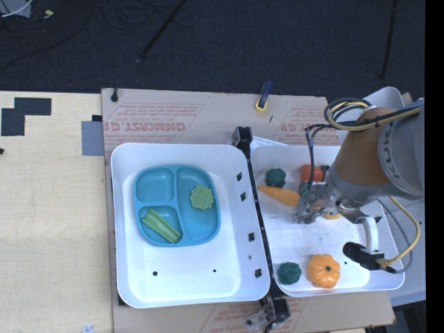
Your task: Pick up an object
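Note:
My gripper (307, 207) is low in the right bin (319, 245), just right of an orange carrot (279, 195) that lies across the bin's upper left. A dark green broccoli piece (275, 177) sits just above the carrot. Behind the gripper a red piece (312, 173) is partly hidden by it. A bit of a yellow piece (331, 214) peeks out from under the wrist. Nothing shows plainly in the gripper's grasp.
An orange pumpkin (324, 270) and a second broccoli piece (289, 272) lie near the right bin's front edge. The left bin (177, 272) holds a blue divided plate (154, 184) with green grapes (202, 198) and a green pod (160, 225). A black divider (252, 214) separates the bins.

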Available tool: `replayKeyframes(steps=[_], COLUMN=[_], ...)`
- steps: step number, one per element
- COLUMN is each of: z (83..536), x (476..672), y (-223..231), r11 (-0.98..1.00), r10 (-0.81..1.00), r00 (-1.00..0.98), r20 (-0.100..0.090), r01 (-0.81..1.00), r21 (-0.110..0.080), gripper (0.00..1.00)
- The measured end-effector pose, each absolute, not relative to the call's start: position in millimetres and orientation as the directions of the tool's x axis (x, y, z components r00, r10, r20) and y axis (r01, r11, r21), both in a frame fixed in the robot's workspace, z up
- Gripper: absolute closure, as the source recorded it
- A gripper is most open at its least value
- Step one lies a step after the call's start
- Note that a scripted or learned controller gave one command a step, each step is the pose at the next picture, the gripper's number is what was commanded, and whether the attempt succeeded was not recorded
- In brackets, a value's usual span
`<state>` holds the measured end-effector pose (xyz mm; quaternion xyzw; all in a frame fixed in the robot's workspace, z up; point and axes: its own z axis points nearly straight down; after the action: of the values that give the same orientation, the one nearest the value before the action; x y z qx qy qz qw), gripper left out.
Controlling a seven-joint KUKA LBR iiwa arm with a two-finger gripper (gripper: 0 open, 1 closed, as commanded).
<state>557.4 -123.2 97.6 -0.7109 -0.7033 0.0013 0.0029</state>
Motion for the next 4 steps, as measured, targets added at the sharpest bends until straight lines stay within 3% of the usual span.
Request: replayKeyframes(steps=[2, 3, 4], z=[202, 229, 226], x=[558.9, 559.1, 593.1], y=[-134, -135, -91], r11=[0.0, 0.001, 0.003], r10=[1.0, 1.0, 1.0], r00=[0.0, -0.001, -0.003], r20=[-0.001, 0.0, 0.001], r01=[1.0, 1.0, 1.0], r21=[0.002, 0.0, -0.001], gripper=[1.0, 1.0, 1.0])
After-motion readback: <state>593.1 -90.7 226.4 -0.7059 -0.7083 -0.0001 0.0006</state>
